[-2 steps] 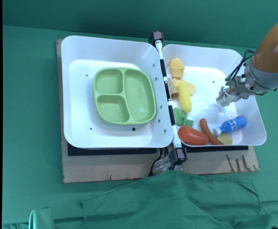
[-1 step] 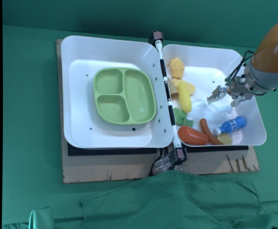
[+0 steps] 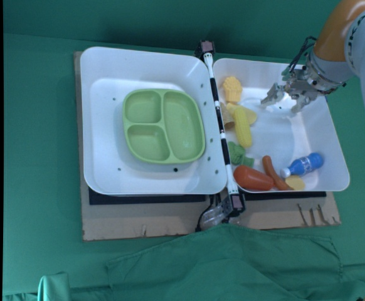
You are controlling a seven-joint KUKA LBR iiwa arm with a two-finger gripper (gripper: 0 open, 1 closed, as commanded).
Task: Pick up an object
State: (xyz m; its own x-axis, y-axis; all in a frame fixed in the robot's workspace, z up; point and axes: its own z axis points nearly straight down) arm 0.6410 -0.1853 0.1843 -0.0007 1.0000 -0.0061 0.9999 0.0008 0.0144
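My gripper hangs over the far part of the right bin, its fingers spread open with nothing between them. Left of it lie a yellow-orange ridged toy and a yellow corn cob by the bin's left wall. Toward the near edge sit green pieces, a red-orange pepper-like toy, an orange sausage, a small blue bottle and a pale yellow piece.
The left bin holds a light green divided plate. A black-and-white bar runs between the bins. Brown cardboard lies beneath them, and a green cloth is bunched at the near edge.
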